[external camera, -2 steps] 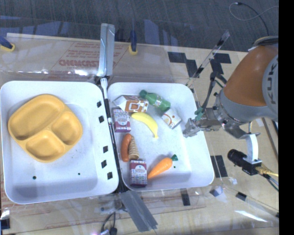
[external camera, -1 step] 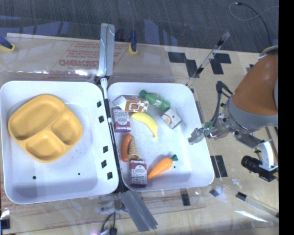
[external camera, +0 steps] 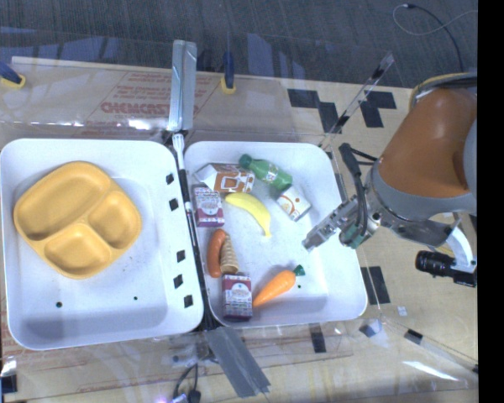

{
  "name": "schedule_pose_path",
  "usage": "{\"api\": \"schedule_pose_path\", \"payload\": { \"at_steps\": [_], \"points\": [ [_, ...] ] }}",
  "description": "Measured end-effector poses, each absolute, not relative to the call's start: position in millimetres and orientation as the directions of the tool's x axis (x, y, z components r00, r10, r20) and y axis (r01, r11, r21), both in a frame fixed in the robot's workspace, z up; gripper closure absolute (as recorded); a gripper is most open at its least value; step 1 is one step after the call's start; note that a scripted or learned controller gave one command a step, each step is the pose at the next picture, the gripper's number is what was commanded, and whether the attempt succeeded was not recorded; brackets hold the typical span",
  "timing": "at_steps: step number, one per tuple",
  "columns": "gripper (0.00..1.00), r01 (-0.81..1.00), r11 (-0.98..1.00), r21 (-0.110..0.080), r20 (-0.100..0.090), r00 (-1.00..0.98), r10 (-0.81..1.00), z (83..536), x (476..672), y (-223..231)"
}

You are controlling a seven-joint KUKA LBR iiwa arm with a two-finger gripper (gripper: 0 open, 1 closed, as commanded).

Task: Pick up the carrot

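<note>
**Carrot lying in the right bin, claw hovering off to its right**

Nearest the camera, at the front of the right bin (external camera: 340,305), the carrot (external camera: 275,286) is lying flat on the white floor. It is a short, bright orange cone, tilting so its blunt end with a small green tuft is pointing up and to the right while its narrow tip is pointing down and to the left, almost touching a small dark red carton (external camera: 237,296). Nothing is resting on it.

Just behind the carton, a brownish sausage-like piece (external camera: 216,253) and a ridged tan item (external camera: 228,258) are lying side by side. Farther back, a yellow banana (external camera: 250,211) is curving across the middle of the bin, with another dark red carton (external camera: 207,206) to its left, a small box (external camera: 294,202) to its right, and an orange-and-white box (external camera: 228,179) and a green bottle (external camera: 265,171) sitting toward the far wall.

The claw (external camera: 317,237) is hanging above the right side of this bin, up and to the right of the carrot and clearly apart from it; whether its tips are apart or together I cannot tell.

In the left bin (external camera: 34,326), a yellow divided tray (external camera: 76,217) is sitting toward the far left. Both bins are resting on the bench (external camera: 260,99).
</note>
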State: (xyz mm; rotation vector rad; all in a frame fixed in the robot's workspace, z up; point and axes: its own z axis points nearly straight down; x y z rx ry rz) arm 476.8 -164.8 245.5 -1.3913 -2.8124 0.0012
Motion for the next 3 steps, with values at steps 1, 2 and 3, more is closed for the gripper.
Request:
{"api": "schedule_pose_path", "payload": {
  "at_steps": [1,2,3],
  "points": [
    [1.0,0.506,0.862,-0.001,0.002,-0.862,0.506,236.7,477.3,-157.6],
    [1.0,0.399,0.917,-0.001,0.0,-0.917,0.399,249.4,541.9,-178.8],
    [1.0,0.074,0.997,0.001,0.004,-0.997,0.074,247.2,520.8,-168.1]
  ]
}}
